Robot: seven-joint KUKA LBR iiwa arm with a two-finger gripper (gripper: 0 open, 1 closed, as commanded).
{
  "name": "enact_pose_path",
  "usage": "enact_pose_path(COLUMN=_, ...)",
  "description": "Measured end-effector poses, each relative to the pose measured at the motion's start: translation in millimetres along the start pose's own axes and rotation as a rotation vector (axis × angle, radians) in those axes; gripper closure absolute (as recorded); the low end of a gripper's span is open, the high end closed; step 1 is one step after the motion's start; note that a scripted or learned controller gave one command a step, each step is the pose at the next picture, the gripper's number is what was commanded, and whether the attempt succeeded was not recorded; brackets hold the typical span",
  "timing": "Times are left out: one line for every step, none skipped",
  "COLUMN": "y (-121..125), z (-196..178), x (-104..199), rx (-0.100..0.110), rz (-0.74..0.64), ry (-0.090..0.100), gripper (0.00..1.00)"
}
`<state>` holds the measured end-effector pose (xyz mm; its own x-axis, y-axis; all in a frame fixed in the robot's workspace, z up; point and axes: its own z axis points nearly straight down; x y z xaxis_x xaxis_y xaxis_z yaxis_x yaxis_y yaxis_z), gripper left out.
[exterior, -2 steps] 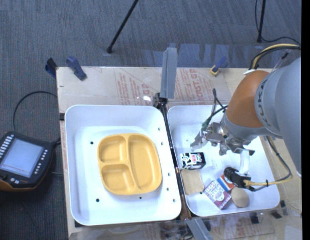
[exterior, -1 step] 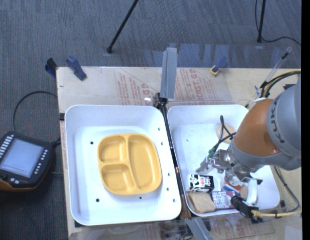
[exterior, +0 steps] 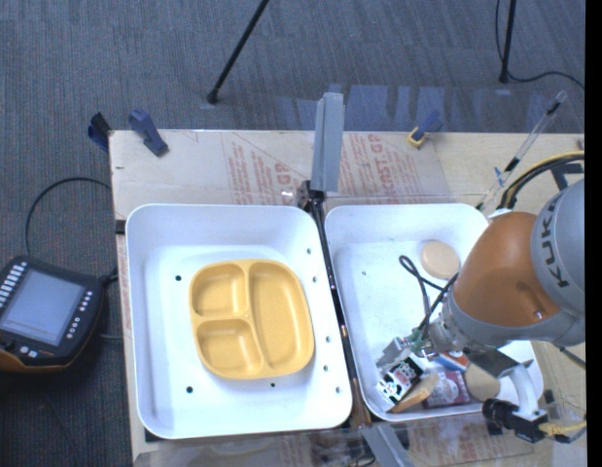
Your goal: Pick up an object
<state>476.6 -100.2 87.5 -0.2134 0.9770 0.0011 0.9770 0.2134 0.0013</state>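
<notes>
My gripper is low over the near end of the right bin, just above a heap of small items. In that heap are a small box with a green and black print, a tan wedge-shaped piece and a reddish packet. A pale rounded item lies partly under the arm. Farther back in the same bin are a beige round disc and a thin black cord loop. The orange wrist band hides the bin's right side.
The left bin holds a yellow divided plate with three compartments. A grey upright post stands behind the seam between the bins. A pendant with a screen lies on the floor to the left.
</notes>
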Motion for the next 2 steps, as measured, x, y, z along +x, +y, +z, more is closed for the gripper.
enact_pose_path(y=1.0, z=1.6, x=12.6, rx=0.004, rz=0.157, ry=0.001, gripper=0.00)
enact_pose_path(y=2.0, z=1.4, x=17.1, rx=0.004, rz=0.329, ry=0.000, gripper=0.00)
